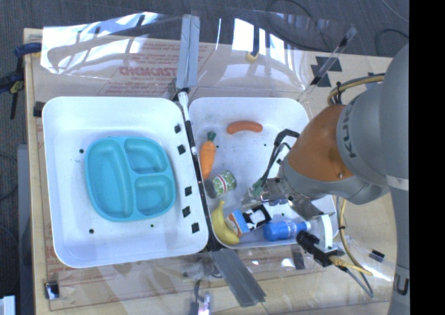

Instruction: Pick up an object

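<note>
In the right bin point(295, 108) lie an orange sausage point(245, 126) at the back, a carrot point(207, 156) by the left wall, a small green can point(224, 183), a yellow banana point(222, 224) in the front left corner, and a blue bottle point(280, 229) lying on its side along the front wall. My gripper point(259, 206) points down in the front half of this bin, just above the bottle's labelled end and right of the can and banana. The wrist and orange band hide the bin's right part.
The left bin point(62, 237) holds a light blue divided tray point(131, 177). A row of black clips point(186, 167) runs along the wall between the bins. Cables point(351, 265) trail off the arm at the bench's front right.
</note>
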Robot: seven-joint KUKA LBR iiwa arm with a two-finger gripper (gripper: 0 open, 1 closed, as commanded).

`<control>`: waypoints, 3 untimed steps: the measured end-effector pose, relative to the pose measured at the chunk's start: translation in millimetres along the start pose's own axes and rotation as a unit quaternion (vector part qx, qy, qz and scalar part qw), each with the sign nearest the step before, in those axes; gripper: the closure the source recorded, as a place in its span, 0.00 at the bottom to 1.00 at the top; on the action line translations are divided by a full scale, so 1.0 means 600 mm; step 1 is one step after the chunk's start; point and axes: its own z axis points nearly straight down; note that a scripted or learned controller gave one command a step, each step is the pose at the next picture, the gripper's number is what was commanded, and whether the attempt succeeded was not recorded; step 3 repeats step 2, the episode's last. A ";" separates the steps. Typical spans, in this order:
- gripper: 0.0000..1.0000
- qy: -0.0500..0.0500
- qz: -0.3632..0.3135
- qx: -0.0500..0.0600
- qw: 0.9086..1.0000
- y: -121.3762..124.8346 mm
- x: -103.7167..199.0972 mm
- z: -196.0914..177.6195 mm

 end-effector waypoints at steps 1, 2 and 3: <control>0.00 0.000 0.000 0.000 1.000 0.000 0.000 0.000; 0.00 0.000 0.000 0.000 1.000 0.000 0.000 0.000; 0.00 0.000 0.000 0.000 1.000 0.000 0.000 0.000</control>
